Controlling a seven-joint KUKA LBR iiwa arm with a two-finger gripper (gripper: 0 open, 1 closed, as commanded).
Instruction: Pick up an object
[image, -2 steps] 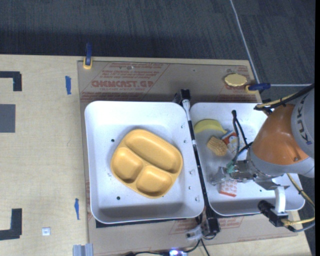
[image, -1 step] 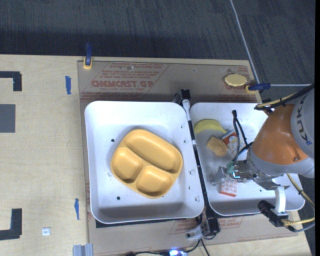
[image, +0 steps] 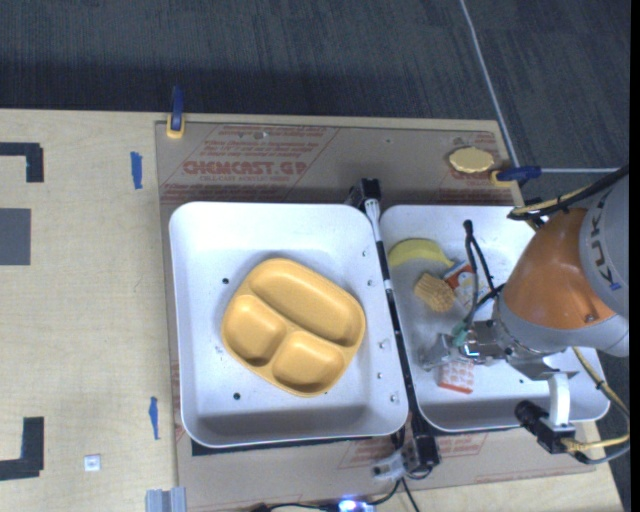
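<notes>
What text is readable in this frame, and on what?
"CHEMCAST GP", red print on the brown board behind the bins; faint, last letters uncertain.
A smaller red line above it: too blurred to read.
"KU", large letters on the arm, cut off at the picture's edge.
Red-and-white packet in the right bin: its print is too small to read.

— Where is your arm?

— My grey KUKA arm with the orange band (image: 555, 280) comes in from the camera view's right, bent downward, the orange section broad and rounded above my wrist.

— And the wrist?

— It points toward the view's left. Black cables run along it.

— Your gripper?

— My metal two-finger gripper (image: 447, 348) sits low at the wrist's end. I cannot tell how its tips stand.
</notes>
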